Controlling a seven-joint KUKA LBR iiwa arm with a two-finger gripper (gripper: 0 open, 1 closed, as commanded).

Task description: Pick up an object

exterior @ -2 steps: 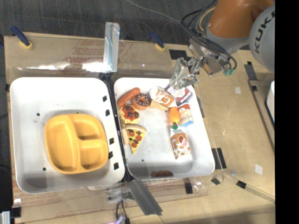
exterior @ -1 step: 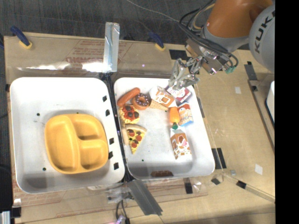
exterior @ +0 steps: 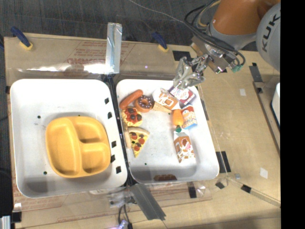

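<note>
My gripper hangs over the far right corner of the right bin, just above a maroon packet and a white and orange carton. Nothing shows in its grasp. Toy food lies across that bin: a sausage, a chocolate donut, a red fruit piece, a pizza slice, an orange carrot-like piece, a red and blue packet and a brown carton.
The left bin holds a yellow divided plate. A metal bracket stands at the far edge between the two bins. Cables trail from the arm's orange band at the upper right.
</note>
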